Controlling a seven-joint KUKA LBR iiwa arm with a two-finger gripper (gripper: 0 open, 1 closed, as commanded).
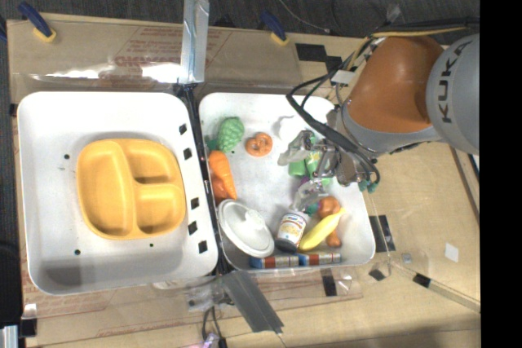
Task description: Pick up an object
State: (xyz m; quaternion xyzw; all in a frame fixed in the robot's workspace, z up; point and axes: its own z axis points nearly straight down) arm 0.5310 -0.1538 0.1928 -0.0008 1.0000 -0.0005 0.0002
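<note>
Bins side by side on the bench. Left bin (49, 200) holds a yellow divided tray (130, 185), three compartments, sitting about centre with white floor all round it.

Right bin (253, 106) is cluttered. Green knobbly toy (230, 133) near the top-left, small orange pumpkin (259, 144) just beside it. Carrot (221, 174) lies along the left wall. White lidded bowl (246, 229) at the bottom-left, small bottle (291, 229) next to it, banana (320, 231) leaning beside the bottle with an orange fruit (328, 206) touching its upper end. Row of coloured markers (298, 260) along the bottom wall. Green item (298, 165) partly hidden under the wrist.

Arm comes in from the right, orange band over the bin's right edge, wrist pointing down into the right half. Gripper (314, 175) sits low just above the banana and orange fruit; cables and metal parts obscure it, so cannot tell how far it is spread or whether anything is in it.

Open floor: middle strip of the right bin, between pumpkin and bowl. Right and bottom walls are crowded.
</note>
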